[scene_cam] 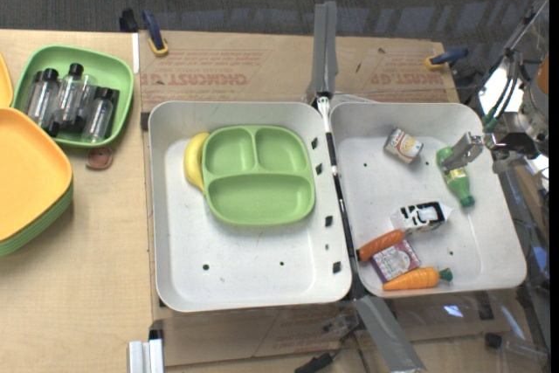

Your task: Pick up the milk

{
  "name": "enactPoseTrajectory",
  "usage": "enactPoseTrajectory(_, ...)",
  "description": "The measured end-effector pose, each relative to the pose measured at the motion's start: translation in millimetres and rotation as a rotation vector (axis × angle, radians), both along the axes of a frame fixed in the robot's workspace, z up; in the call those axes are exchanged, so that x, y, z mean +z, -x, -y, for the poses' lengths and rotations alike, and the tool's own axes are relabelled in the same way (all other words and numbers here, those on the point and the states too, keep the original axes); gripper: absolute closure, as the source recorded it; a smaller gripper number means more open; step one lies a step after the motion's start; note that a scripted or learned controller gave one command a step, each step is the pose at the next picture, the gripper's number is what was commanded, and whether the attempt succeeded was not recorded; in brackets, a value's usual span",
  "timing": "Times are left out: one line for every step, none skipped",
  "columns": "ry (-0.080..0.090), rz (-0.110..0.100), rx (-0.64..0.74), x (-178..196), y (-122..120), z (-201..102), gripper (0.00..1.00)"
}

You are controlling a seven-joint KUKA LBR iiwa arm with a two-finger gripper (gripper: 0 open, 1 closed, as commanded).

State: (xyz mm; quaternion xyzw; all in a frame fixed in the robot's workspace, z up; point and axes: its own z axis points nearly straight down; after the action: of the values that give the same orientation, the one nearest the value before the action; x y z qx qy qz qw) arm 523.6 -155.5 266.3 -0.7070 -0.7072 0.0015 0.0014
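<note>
On the worktop (79, 275), the left bin (175, 275) holds a green plate (258, 175), while the right bin (498, 266) holds the milk (424, 216) (black and white, near its middle), a carrot (415, 279), and a green bottle (458, 183) beneath the hand (467, 150), whose grip cannot be told.

White bins (175, 275) hold a pale green divided plate (258, 174), a black-and-white milk carton (424, 216), an orange carrot (412, 279), and a green bottle (458, 179).
</note>
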Motion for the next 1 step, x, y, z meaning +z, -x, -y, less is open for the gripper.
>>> enactPoseTrajectory(0.001, 0.002, -0.007, -52.9, -58.2, 42.9, 0.0)
